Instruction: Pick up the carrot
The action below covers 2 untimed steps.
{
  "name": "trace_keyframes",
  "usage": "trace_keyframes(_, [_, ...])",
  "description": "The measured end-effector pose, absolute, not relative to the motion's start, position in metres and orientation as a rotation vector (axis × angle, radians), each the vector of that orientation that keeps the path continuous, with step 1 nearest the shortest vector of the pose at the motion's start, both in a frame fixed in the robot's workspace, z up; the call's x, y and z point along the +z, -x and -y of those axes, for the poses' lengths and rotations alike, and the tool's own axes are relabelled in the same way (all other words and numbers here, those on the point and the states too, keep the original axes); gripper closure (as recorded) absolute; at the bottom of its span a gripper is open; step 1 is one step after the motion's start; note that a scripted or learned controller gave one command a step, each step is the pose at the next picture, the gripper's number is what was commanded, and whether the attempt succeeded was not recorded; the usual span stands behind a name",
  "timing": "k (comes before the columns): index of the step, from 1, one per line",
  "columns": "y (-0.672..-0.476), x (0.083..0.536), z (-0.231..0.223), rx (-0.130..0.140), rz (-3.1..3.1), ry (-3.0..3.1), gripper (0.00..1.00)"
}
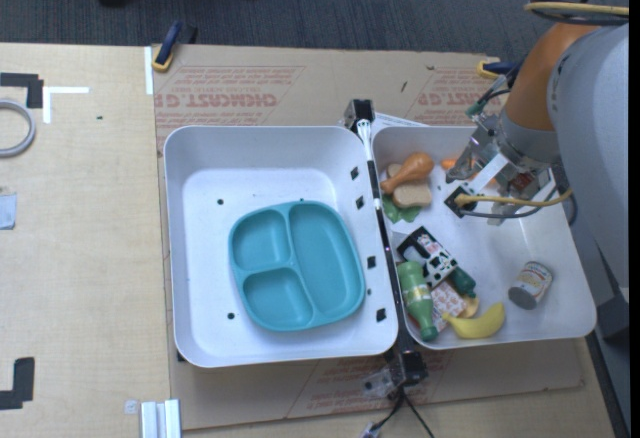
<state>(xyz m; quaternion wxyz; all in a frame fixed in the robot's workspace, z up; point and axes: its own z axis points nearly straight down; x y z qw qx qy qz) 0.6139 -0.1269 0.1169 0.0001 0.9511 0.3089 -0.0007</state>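
Over the right bin I have the arm reaching in from the right, its orange band above the wrist, with the gripper low over the far half of that bin. From this angle I cannot tell whether the gripper is open or closed, and I see nothing clearly held in it.

Just left of the gripper, close to the bin's far wall, a small orange tip shows, which I take for the carrot; the rest of it is hidden behind the gripper, so I cannot say whether the two touch.

Along the right bin's left wall, near the far corner, a brown toy drumstick lies with a slice of bread just on its near side and a green leaf poking out beneath the bread. Further toward me on the same wall sit a black-and-white carton and a green bottle, with a small printed packet beside the bottle. A banana lies against the near wall, touching the packet. A tin can rests on its side toward the near right corner, well apart from the gripper.

The left bin carries a teal divided plate near its middle. Both bins stand on a cardboard sheet on the bench.
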Motion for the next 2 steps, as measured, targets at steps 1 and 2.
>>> trace_keyframes(1, [-0.6472,0.0921,0.0992,-0.003,-0.708,-3.061,0.0])
trace_keyframes(2, [-0.6471,0.1015,0.0993,-0.006,-0.714,-3.06,1.0])
